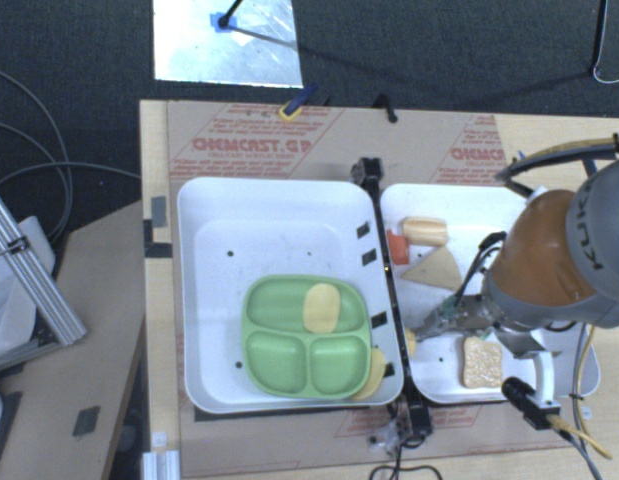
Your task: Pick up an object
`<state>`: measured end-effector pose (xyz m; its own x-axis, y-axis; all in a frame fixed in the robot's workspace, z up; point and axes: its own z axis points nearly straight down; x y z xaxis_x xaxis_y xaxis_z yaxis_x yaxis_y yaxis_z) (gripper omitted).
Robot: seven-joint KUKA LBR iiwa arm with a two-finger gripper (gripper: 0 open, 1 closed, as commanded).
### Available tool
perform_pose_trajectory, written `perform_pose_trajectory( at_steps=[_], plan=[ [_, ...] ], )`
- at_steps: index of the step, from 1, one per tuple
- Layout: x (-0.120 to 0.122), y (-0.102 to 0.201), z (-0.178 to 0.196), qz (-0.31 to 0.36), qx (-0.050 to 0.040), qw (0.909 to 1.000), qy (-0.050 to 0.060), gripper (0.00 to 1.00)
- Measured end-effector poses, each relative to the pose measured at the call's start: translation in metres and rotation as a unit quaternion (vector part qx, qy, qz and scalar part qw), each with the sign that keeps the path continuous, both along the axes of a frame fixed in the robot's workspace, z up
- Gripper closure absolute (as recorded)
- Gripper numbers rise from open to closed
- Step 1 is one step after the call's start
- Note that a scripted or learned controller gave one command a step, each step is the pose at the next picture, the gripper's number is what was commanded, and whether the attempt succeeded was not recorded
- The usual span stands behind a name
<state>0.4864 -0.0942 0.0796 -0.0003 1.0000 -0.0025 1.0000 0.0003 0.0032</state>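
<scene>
Gripper: the grey two-finger gripper (436,320) sits low over the right shallow white bin (459,196), right of the frame's centre and close to that bin's left wall.
Grip: cannot tell how far open it is, and nothing is visibly held.
Arm: the grey arm with an orange band (544,253) enters from the right edge of the frame.
Right bin, upper part: a pale cream cylinder (425,231), a small orange block (397,247) just below-left of it, and a tan wedge (435,267) beneath them.
Right bin, lower part: a speckled tan square slab (481,362), just lower right of the gripper.
Left bin: the left shallow white bin (279,193) holds a green divided plastic plate (289,363).
Plate: a yellow oval piece (322,307) lies in its top compartment, and a yellow rounded piece (376,371) lies at its lower right edge.
</scene>
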Motion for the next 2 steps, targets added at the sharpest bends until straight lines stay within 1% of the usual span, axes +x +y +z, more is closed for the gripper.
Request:
perform_pose_trajectory(
  at_steps=[1,2],
  plan=[
    [0.004,-0.001,0.018,0.000,-0.0003,1.0000,-0.005,1.00],
    [0.059,0.051,0.111,0.006,0.0017,1.0000,-0.006,1.00]
  ],
)
